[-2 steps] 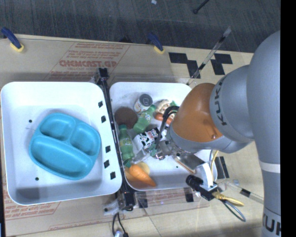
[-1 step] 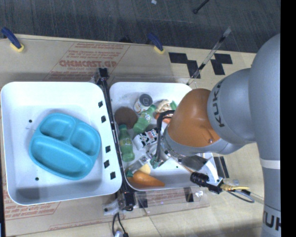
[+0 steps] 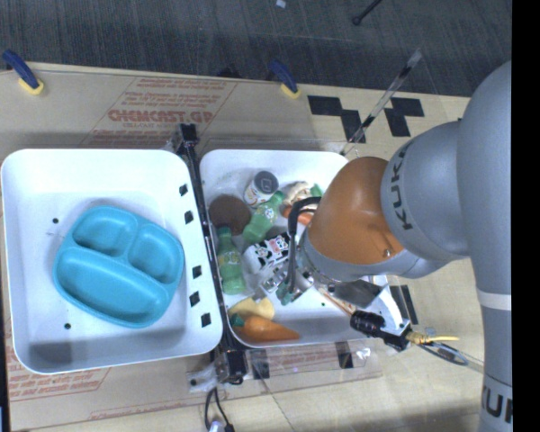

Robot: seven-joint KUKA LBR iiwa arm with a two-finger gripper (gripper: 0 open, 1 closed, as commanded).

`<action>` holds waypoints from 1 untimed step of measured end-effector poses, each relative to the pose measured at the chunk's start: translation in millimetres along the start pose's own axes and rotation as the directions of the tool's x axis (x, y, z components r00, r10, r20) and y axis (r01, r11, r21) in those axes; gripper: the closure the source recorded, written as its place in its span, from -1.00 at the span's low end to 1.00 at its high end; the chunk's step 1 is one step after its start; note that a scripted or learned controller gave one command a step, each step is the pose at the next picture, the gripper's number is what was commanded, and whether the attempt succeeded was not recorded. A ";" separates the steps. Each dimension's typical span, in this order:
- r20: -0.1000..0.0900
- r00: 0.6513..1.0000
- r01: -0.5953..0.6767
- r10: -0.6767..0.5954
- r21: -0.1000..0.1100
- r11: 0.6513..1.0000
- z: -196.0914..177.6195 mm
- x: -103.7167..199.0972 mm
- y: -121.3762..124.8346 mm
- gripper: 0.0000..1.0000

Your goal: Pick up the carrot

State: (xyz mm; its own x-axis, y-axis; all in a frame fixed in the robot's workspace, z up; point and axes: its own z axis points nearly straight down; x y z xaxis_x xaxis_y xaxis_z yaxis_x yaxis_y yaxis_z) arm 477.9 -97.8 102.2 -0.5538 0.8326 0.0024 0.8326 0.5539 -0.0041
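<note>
The carrot is orange and tapered, lying flat along the near wall of the right bin, pointing right. A pale yellow piece rests just behind it. My gripper reaches down into the right bin a little above and to the right of the carrot, among the clutter. The orange band and grey wrist cover most of it, so the fingertips are hidden. Nothing shows between the fingers.
The right bin also holds a brown round object, a small can, green pieces and a black-and-white toy. A blue divided plate lies in the left bin. The arm overhangs the right bin's right half.
</note>
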 end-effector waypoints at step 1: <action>0.005 0.956 0.293 -0.293 -0.002 0.956 -41.9 -11.5 -8.2 1.00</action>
State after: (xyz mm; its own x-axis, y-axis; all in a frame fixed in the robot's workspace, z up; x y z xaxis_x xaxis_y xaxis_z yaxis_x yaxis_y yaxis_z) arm 477.6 -111.9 144.1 -0.7737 0.6335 -0.0013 0.6335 0.7737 -0.0011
